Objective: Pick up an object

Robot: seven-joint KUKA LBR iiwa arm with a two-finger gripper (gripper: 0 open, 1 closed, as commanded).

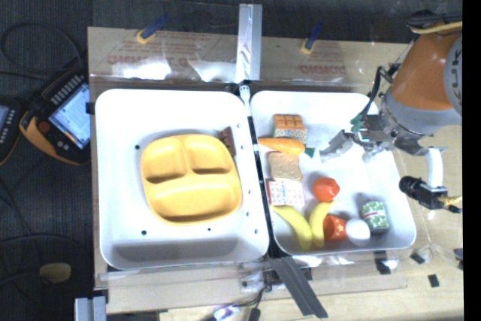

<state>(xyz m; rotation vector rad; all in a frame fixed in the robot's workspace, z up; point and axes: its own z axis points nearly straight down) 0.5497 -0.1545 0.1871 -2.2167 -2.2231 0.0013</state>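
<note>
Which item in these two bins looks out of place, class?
A small dark brown object in the left bin sits wedged between the yellow divided tray and the bin's right wall, apart from the other small items, which all lie in the right bin.

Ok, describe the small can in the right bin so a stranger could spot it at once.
Start at the right-hand white bin, the one under the arm. Go to its near right corner, where the small can stands just above a white egg-like ball. Its green patterned label sets it apart from the red, orange and yellow toy foods around it.
</note>
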